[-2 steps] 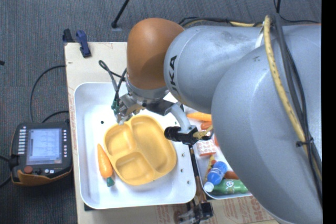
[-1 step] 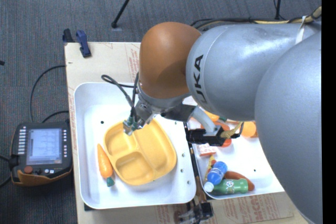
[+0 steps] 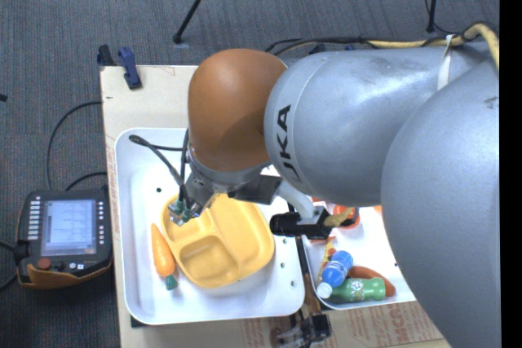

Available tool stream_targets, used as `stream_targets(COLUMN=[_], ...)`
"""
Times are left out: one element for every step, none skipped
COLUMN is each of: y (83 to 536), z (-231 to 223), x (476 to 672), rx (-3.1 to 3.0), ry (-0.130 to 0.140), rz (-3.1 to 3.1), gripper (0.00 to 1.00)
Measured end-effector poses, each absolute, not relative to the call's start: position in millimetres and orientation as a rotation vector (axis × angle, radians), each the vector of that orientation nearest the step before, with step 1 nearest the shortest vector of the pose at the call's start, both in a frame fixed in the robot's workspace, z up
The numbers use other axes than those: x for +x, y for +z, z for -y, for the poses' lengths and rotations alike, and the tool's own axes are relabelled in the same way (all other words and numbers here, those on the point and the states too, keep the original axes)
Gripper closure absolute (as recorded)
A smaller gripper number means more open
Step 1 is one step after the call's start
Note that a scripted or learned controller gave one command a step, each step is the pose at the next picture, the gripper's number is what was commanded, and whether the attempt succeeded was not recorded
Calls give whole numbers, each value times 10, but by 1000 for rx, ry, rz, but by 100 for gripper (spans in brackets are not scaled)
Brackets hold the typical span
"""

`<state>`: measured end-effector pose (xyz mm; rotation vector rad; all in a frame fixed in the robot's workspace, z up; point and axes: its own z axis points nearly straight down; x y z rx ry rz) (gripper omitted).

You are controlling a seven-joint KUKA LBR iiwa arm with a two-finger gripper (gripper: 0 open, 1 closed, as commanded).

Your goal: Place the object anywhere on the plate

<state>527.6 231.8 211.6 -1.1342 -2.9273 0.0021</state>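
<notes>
**Arm over the left bin, wrist at the plate's far corner**

Grey carpet surrounds the pale wooden bench (image 3: 114,94), with tripod legs crossing the floor beyond it. Largest in view is the grey KUKA arm with its orange band (image 3: 232,110), which covers most of the right half and hangs over the far part of the shallow white left bin (image 3: 130,175). That bin's left and near rims stay exposed, with bare white floor along both. Inside it lies the yellow plastic plate with divided compartments (image 3: 224,248), the landmark here. Right of the plate, past the shared rims, the second white bin (image 3: 359,301) holds a blue-and-white bottle (image 3: 336,265), a green bottle (image 3: 359,289) and a red-orange item, all crowded under the arm. Left of the plate, off the bench, a teach pendant with a lit screen (image 3: 65,236) sits on the carpet. Just beside the plate's left edge, on the bin floor, lies the orange toy carrot with a green stem (image 3: 163,250). Smallest, the gripper (image 3: 183,210) sits at the plate's far-left corner; its finger spread and contents cannot be made out.
</notes>
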Motion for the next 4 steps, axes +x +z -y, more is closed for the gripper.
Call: stream_targets(y=[2362,2346,4217,2358], z=[-1952,-2309,-1880,-1659], x=[4826,4754,5441,5677], rx=[-1131,-1299,-1593,-1025], ry=[2,2,-1,1], rz=[2929,2859,2709,2968], gripper=[100,100,100,100])
